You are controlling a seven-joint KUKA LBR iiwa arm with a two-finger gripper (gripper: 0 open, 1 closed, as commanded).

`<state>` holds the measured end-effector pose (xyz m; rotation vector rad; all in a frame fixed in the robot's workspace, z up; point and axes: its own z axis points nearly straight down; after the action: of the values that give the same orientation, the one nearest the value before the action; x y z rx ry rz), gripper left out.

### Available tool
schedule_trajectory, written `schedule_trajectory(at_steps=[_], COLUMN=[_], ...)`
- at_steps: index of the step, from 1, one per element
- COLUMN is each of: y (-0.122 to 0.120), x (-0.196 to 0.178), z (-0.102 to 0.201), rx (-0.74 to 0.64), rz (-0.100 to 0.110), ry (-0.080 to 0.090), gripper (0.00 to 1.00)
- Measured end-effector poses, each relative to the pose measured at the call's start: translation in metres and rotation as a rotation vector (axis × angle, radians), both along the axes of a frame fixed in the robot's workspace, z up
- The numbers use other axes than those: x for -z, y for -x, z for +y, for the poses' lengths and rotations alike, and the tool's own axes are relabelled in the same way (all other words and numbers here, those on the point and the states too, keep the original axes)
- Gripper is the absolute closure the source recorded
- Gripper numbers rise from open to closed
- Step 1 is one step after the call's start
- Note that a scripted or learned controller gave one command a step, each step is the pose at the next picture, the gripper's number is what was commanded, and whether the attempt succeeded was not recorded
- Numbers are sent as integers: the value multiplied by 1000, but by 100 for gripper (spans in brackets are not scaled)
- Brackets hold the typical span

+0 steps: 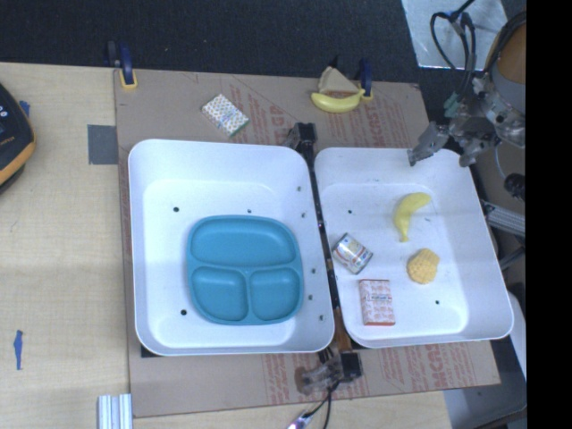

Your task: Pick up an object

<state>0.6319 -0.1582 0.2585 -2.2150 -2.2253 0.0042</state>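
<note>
The right bin [447, 329] holds a yellow banana-shaped piece [409, 213], a yellow lumpy ball [423, 265], a small silver can [352, 253] lying on its side and a flat red-and-white packet [376, 301]. My gripper [441, 145] hangs over the bin's far right corner, above and to the right of the banana piece. Its two fingers are spread apart with nothing between them.
The left bin [156, 239] holds a blue divided tray [243, 269]. Behind the bins on the brown board lie a patterned square packet [224, 113] and a banana with a sandwich piece [338, 92]. Clamps [304, 137] sit between the bins.
</note>
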Motion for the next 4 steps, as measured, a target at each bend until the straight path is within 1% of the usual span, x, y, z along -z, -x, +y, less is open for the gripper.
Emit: schedule_trajectory(at_steps=[1, 2, 3, 4], y=[3, 4, 3, 22], x=[88, 168, 156, 81], z=[-17, -13, -14, 41], rx=[0, -1, -3, -1], rz=[2, 2, 1, -2], ry=[1, 0, 2, 0], gripper=[0, 0, 100, 100])
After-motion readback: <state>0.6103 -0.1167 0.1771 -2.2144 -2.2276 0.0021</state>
